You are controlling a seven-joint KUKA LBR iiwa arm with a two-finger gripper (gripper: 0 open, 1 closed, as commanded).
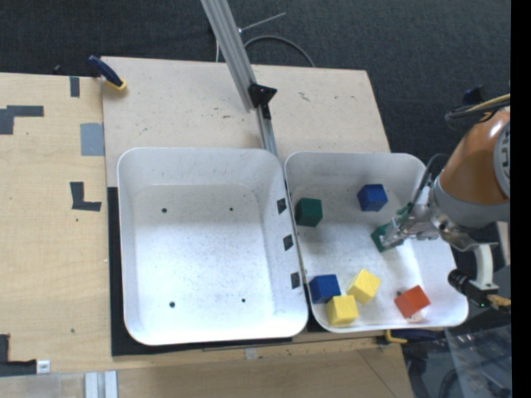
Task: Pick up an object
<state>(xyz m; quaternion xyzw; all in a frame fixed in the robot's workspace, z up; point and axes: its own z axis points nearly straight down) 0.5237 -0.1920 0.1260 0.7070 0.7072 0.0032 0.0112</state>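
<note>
**A:** So we've got our gripper (388,237) down in the right bin (348,162), and there's a small green block (380,239) right at the tip, off to the right of the bin's middle. Honestly we can't tell whether the thing is closed, released or actually has that block. It's too small and the wrist is over it.

**B:** Yeah, same here. If we lift now and the block's only nudged at one corner, our guess is it twists out and drops back in the bin.

**A:** Other worry: the bin's right wall is near. If we come up at an angle we could drag the block into it.

**B:** The neighbours look fine though. The blue cube (372,196) sits apart above it, the dark green cube (309,211) is well off to the left, and the yellow cubes (363,285), the other blue one (324,288) and the orange cube (411,302) are all down by the near edge. We probably won't bump those.

**A:** Left bin (133,222) isn't in play.
</note>
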